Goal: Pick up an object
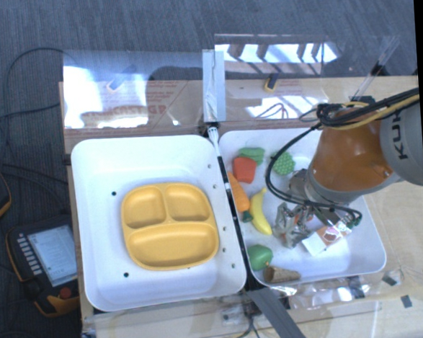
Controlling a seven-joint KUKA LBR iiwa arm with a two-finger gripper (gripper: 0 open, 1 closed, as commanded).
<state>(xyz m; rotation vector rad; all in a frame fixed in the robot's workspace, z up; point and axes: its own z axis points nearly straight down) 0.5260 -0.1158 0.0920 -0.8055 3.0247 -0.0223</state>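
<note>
Your gripper (293, 227) sits low in the right bin (369, 258), beside the banana (259, 212). You cannot tell its state; a white carton (325, 237) seems to touch it.

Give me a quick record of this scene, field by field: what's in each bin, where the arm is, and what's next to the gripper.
left bin: shallow white bin holding a yellow three-compartment plastic plate
right bin: shallow white bin holding toy food
right bin items: red and green toy piece, bumpy green toy, orange toy carrot, yellow toy banana, green rounded toy, brown cone-shaped toy, white and red small box
arm: grey arm with orange band, over right bin
gripper: low in right bin, between banana and small box
</note>
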